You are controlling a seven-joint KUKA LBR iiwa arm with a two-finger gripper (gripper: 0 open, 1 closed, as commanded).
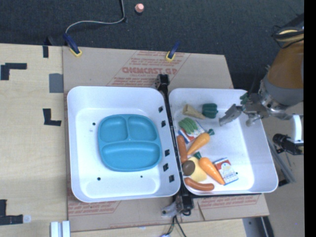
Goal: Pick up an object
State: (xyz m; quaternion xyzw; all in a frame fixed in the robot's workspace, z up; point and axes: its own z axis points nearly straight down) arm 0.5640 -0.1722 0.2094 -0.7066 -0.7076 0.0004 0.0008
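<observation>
On the bench, left to right:
Left bin point(79, 132): white and shallow, holding a blue divided plate point(130, 142) lying flat near its middle.
Right bin point(256, 152): white, touching the left bin along a black clamp strip.
Toys in right bin: two carrots point(198, 143) point(211, 169), a sausage point(199, 185), a yellow piece with a brown end point(193, 169), a green and white item point(189, 126), a small red and white box point(226, 171), a green pepper point(210, 110) beside a tan piece point(193, 112).
Gripper point(239, 116): above the right bin's upper right part, fingers spread apart, nothing between them, well apart from the carrots.
Arm point(286, 78): grey and orange, reaching in at the right.
</observation>
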